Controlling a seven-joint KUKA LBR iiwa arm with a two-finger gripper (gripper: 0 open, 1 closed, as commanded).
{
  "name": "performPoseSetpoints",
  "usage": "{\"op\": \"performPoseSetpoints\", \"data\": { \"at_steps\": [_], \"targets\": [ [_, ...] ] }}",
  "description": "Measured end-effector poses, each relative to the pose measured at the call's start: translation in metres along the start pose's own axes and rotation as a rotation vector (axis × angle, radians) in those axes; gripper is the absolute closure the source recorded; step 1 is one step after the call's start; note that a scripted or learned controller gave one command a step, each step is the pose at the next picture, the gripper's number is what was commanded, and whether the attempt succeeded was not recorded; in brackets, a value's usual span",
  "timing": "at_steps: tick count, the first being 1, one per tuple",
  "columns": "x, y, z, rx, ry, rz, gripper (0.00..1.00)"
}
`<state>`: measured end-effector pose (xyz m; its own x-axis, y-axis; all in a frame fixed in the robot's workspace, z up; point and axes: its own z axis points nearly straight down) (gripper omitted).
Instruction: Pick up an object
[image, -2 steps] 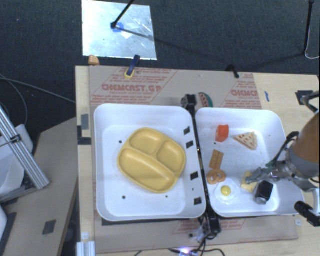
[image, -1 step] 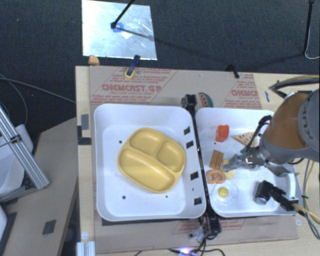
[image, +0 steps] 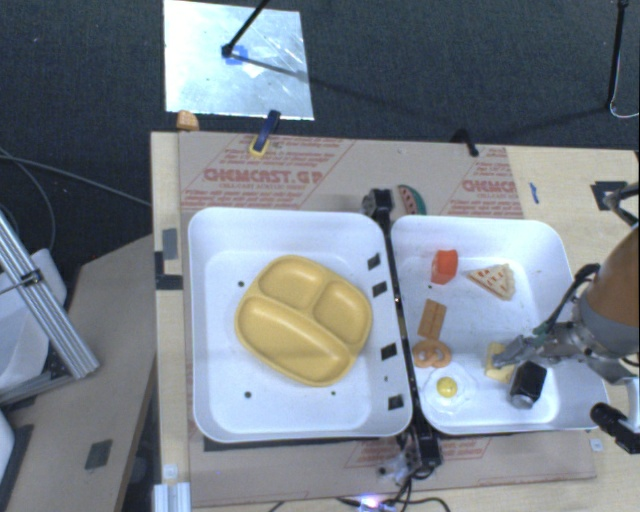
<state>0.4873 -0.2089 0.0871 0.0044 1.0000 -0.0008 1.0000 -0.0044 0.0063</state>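
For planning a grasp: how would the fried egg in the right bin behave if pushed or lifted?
The fried egg looks flat and thin, so it would probably slide rather than roll. Lying low on the right bin floor, it likely offers little edge to grip. It looks small, so probably light.

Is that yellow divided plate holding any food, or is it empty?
Empty. The yellow plate has three bare compartments; the toy egg and pretzel lie in the neighbouring bin.

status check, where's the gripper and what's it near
Gripper low in right bin, right side; grip state unclear. Nearest item: yellow piece, at its tip, no hold confirmed. Fried egg and pretzel close by.
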Motion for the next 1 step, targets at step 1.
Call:
{"op": "performPoseSetpoints", "data": {
  "at_steps": [1],
  "targets": [
    [0.0506,0.1122,0.0004,-0.008,-0.002,-0.017,0.00]
  ]
}}
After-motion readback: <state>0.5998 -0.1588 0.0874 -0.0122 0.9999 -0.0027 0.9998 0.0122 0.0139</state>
